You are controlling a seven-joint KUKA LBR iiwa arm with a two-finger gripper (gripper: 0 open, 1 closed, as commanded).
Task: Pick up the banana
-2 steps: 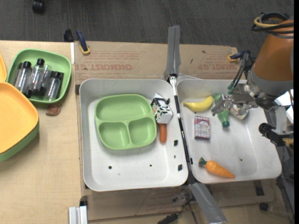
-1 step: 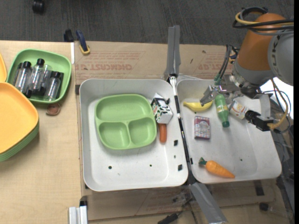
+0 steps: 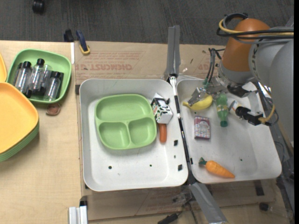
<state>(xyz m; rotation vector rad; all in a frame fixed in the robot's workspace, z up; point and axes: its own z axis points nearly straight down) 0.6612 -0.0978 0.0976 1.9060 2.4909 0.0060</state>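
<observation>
Your two-finger metal gripper (image 3: pixel 200 96) sits closed on the curved yellow banana (image 3: pixel 202 103) in the shallow white right bin (image 3: pixel 252 148).

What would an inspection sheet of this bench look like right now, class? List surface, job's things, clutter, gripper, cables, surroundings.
Surface: two white bins, left bin and right bin, on a wooden bench.
Job's things: banana in the right bin's upper left.
Clutter: green tray, patterned box, orange carrot, pink card, green bottle.
Gripper: gripper at the banana; grasp unclear.
Cables: yellow and black cables on the arm.
Surroundings: green dish of bottles, stacked yellow plates.
</observation>
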